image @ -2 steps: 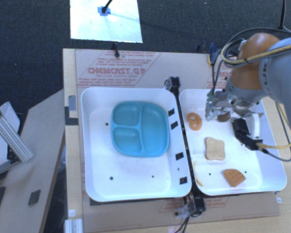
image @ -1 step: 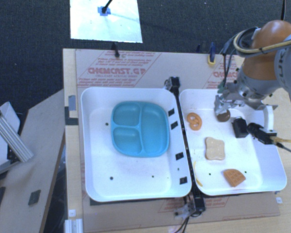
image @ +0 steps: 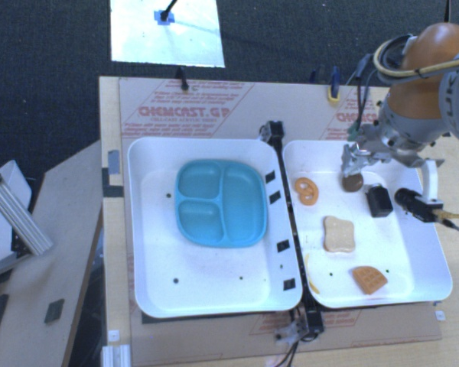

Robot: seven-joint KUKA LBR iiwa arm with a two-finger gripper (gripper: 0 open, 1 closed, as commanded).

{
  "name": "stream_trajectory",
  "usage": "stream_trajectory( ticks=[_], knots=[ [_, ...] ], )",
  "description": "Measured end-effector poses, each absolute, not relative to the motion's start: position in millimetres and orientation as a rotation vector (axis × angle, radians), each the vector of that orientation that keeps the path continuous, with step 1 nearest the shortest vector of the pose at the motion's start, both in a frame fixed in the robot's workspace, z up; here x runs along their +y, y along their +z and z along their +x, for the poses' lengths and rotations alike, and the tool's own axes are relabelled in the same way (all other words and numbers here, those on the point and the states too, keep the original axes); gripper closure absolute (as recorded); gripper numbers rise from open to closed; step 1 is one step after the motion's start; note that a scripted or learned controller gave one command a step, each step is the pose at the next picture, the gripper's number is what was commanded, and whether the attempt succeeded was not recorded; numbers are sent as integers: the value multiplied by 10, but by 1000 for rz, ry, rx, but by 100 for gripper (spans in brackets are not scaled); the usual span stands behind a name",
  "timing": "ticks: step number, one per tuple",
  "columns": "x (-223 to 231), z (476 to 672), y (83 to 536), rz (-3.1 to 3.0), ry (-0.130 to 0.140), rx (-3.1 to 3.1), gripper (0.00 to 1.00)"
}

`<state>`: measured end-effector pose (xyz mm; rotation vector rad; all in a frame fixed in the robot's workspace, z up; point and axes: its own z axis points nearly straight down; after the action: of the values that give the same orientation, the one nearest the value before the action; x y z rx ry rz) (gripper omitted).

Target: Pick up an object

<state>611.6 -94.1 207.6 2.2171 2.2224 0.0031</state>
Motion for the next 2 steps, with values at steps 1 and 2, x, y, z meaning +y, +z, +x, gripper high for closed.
stream_trajectory(
  ticks=[1,2],
  knots=[
    [-365,5973,2106,2213,1,2231,100],
    [79,5878,2177,2213,2,2231,100]
  ],
)
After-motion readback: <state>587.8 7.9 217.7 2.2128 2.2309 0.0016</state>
